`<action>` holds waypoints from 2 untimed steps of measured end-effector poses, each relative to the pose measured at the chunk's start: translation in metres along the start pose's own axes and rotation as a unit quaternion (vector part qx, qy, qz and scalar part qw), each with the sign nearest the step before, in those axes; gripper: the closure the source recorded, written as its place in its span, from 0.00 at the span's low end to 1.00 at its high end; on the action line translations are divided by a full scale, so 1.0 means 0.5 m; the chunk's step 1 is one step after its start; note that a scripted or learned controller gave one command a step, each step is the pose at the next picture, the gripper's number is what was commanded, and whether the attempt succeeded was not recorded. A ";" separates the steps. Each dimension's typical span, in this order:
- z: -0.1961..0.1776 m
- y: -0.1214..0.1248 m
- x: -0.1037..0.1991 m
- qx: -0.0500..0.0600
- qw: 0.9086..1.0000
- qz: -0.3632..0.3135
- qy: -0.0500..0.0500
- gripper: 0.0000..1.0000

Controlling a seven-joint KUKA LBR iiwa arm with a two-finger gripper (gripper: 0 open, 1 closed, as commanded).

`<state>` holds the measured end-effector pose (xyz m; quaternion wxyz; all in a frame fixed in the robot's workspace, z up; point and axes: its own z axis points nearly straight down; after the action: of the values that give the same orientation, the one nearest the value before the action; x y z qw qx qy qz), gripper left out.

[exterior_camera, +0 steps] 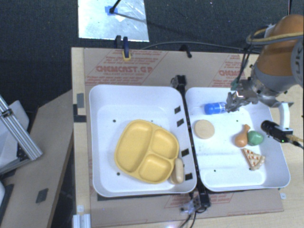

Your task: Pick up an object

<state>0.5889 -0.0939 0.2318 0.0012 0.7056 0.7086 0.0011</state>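
- Over the right bin (266,179), toward its twelve o'clock edge, the gripper (234,100) hangs at the end of the grey arm, with the orange band (285,30) above the wrist at the view's two o'clock.
- Whether the gripper is spread or closed I cannot tell from this slanted view; its tip is a dark blur, and nothing can be seen held in it.
- Just at nine o'clock of the gripper tip lies a blue bottle (214,108), seemingly touching it or very nearly so. It is the nearest thing and, I judge, the one being tried for.
- This bottle lies on its side on the bin floor, long axis running roughly from nine to three o'clock; which end is the cap is too blurred to say.
- To do this step well, the grip should straddle the bottle across its short width, from twelve to six o'clock, near mid-length, and settle low before closing, since a round body may roll away.
- Further choices in that bin: a tan round cookie (204,128) at six o'clock of the bottle, a drumstick (242,137) beside a green piece (255,137), and a pizza slice (252,158).
- Across the divider, the left bin (102,127) holds a yellow divided plate (142,146) with a pale bread roll (178,170) at its five o'clock.
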 end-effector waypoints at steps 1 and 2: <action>-0.016 0.015 0.103 0.000 1.000 -0.003 0.001 1.00; -0.031 0.046 0.207 0.000 1.000 -0.003 0.001 1.00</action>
<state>0.6114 0.0099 0.2474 0.0006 0.7035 0.7107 0.0023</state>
